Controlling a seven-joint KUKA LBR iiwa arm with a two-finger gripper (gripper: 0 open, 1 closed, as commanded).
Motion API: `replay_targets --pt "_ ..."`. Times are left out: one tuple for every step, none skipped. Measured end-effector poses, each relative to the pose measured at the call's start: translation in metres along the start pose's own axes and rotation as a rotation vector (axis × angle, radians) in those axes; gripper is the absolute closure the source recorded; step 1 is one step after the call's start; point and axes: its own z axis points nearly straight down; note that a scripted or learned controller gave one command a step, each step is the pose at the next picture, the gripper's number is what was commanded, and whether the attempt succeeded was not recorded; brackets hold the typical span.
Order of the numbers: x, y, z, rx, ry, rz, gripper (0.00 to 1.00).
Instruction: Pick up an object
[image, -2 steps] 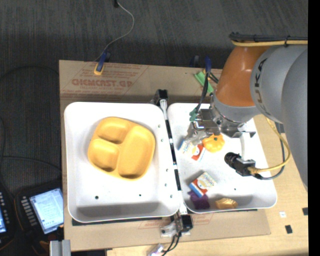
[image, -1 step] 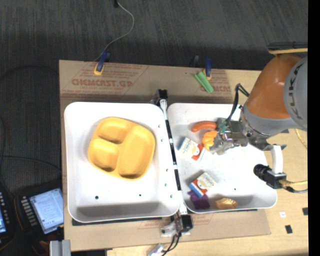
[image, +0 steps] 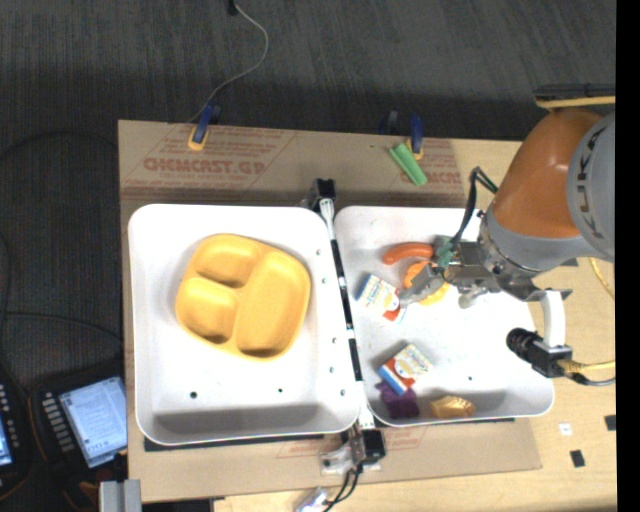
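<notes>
My gripper (image: 425, 278) hangs low over the upper middle of the right bin (image: 500, 380). Its dark fingers point left, and a yellow-orange item (image: 432, 287) lies right by their tips. Just above them sits an orange carrot-like piece (image: 404, 252). To the left lies a small white, blue and yellow packet (image: 376, 293). Toward the front are a small white box (image: 410, 361), a blue-and-red piece (image: 393, 379), a purple piece (image: 402, 402) and a golden-brown piece (image: 451, 406). The wrist hides how the fingers stand.
The left bin (image: 160, 390) holds a large yellow divided tray (image: 243, 293). A black divider rail (image: 342, 300) runs between the bins. A green marker (image: 408, 164) and blue clips (image: 205, 124) lie on the cardboard behind the bins.
</notes>
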Motion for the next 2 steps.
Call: replay_targets --pt "-0.017 0.037 0.133 -0.007 0.0 -0.001 0.0" --pt "-0.018 0.038 0.122 -0.009 -0.002 -0.001 1.0"
